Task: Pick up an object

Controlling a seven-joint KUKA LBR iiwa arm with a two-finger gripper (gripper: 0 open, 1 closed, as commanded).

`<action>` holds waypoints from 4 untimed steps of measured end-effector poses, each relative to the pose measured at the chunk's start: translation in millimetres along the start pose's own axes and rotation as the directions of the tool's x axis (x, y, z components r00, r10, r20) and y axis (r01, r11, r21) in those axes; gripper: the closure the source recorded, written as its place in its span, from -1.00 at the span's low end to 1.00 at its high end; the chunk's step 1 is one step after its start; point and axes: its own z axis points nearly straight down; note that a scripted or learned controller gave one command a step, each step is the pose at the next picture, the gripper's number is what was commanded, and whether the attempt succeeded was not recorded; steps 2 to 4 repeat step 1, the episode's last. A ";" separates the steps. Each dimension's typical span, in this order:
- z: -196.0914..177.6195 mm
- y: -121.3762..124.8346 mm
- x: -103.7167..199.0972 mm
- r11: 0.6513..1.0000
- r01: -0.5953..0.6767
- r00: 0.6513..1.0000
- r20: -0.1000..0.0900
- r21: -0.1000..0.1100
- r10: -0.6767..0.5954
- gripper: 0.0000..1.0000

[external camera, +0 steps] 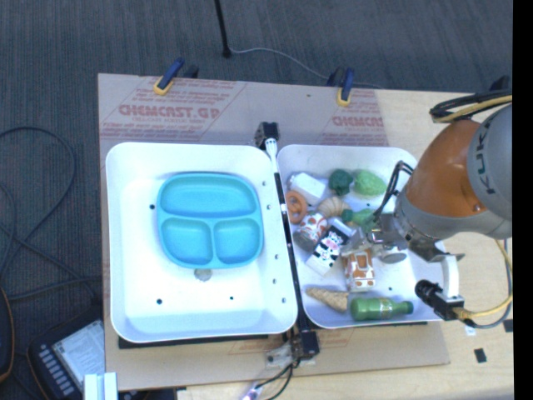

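Over the right bin [401, 153] I hang, my orange-banded wrist low above the clutter, and the jaws sit somewhere near the middle of the pile, beside the giraffe-patterned block [360, 269]. Whether the jaws are released or clenched, I cannot tell; my own wrist hides them from above, and nothing shows between them.

Candidates for picking lie all around. That orange-and-white block rests just left of my wrist, touching a black-and-white cow-patterned piece [331, 246]. Below them a green bottle [380, 308] lies on its side along the bin's near wall, with a tan cone [327, 297] just to its left. Toward the far wall I see a dark green lump [340, 180] next to a lighter green leafy one [368, 182], and a white block [307, 185] to their left. An orange ring-like piece [296, 204] sits by the divider.

Across the divider, the left bin [133, 223] holds a blue sectioned tray [210, 219], well apart from me, with a small greyish thing [202, 274] at its near edge.

Both bins rest on the worktop [275, 107], with blue and yellow clamps [170, 75] on its far edge.
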 end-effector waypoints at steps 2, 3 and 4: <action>-63.4 29.1 75.4 1.000 -0.001 1.000 0.006 0.018 0.001 1.00; -63.4 29.1 75.4 1.000 -0.001 1.000 0.006 0.018 0.001 1.00; -63.4 29.1 75.4 1.000 -0.001 1.000 0.006 0.018 0.001 1.00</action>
